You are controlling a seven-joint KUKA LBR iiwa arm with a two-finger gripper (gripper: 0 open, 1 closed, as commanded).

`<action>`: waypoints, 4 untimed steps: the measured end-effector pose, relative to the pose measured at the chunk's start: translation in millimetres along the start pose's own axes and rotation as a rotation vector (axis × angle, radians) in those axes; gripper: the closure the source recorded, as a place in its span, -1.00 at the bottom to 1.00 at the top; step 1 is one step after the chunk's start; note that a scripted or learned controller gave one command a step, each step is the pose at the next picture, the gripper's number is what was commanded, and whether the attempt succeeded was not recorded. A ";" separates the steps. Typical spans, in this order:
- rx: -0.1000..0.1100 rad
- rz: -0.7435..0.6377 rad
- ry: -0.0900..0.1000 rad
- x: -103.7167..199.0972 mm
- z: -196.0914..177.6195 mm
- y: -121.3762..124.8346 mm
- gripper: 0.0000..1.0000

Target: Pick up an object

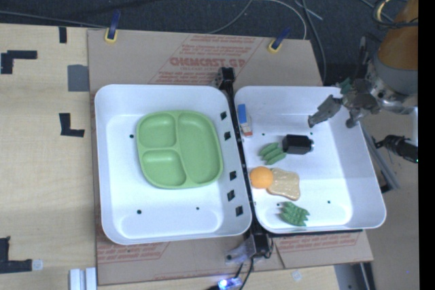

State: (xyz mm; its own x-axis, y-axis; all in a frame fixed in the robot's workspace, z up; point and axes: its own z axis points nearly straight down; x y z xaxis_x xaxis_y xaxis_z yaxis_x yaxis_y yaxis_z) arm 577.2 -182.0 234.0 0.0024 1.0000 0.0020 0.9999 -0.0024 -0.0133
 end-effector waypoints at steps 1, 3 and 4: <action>-0.012 -0.003 -0.002 0.3 -6.9 2.5 -1.00; -0.008 -0.004 -0.002 5.2 102.9 -1.6 -1.00; -0.018 -0.002 -0.005 5.0 148.7 1.0 -1.00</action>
State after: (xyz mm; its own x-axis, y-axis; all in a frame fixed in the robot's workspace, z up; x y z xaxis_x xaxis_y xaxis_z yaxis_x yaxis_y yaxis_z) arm 576.2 -176.7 85.3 -0.0001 1.0000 -0.0025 1.0000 0.0001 0.0050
